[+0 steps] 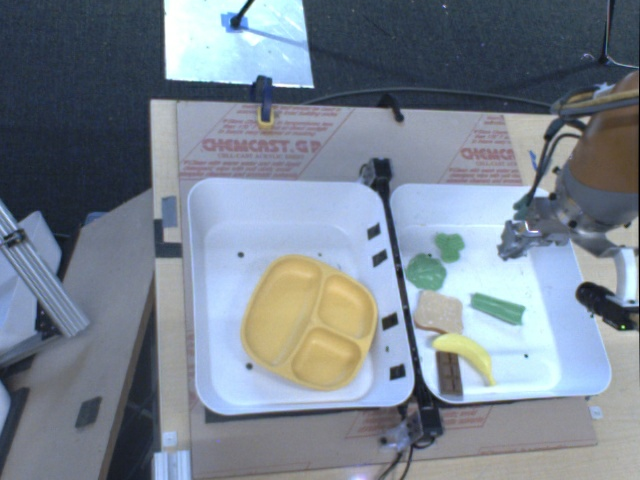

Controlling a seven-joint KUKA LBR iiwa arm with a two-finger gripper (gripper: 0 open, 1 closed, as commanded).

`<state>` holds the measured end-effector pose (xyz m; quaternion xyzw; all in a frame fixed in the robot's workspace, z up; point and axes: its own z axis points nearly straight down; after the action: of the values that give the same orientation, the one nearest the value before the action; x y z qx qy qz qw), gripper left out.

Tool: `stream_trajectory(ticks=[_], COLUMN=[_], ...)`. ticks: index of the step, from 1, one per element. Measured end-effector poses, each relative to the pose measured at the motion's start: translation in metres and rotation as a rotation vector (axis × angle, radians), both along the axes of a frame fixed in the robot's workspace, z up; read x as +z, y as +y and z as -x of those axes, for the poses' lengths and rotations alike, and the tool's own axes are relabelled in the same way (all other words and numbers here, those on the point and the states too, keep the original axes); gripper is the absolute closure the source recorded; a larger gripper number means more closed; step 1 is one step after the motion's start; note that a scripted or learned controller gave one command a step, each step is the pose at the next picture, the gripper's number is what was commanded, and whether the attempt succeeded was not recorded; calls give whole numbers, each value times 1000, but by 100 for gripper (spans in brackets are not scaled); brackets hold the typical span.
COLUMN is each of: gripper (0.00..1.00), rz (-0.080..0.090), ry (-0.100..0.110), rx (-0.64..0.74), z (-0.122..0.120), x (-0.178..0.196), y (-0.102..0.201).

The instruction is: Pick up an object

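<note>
A: Worktop (300, 133) is brown board with red print, dark carpet beyond it. Two white bins sit side by side. Left bin (215, 268) carries a yellow divided tray (310, 320). Right bin (585, 353) carries the loose items.

B: Items logged?

A: Green leafy piece (449, 245) and a rounder green piece (426, 270) near the divider, bread slice (439, 312) below them, banana (467, 354) and a brown bar (449, 372) at the bin's 6 o'clock, green pod (497, 308) near centre.

B: Gripper?

A: Gripper (512, 243) is at the bin's 1 o'clock, over bare floor, nothing between its fingers. Spread or pressed together: cannot tell, too small and blurred.

B: Nearest candidate?

A: Judgement: the green pod, at the gripper's 6 o'clock, near but apart. The leafy piece is at its 9 o'clock, also apart.

B: Notes for a clean pick?

A: Suggest taking the pod: it stands clear of its neighbours. Centre above it, set the fingers across its narrow width, descend straight, close only once low. Avoid the banana and bar, which touch.
</note>
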<state>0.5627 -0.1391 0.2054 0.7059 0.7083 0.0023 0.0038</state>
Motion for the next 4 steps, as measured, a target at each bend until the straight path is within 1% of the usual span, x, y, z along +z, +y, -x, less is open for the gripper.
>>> stream_trajectory(ticks=[1,2,3,4], gripper=[100,100,100,100], rz=[0,-2,-3,-4], ry=[0,5,7,6], rx=[1,5,6,7], z=[-2,-23,-26,-38], x=[54,42,42,38], y=[0,51,107,169])
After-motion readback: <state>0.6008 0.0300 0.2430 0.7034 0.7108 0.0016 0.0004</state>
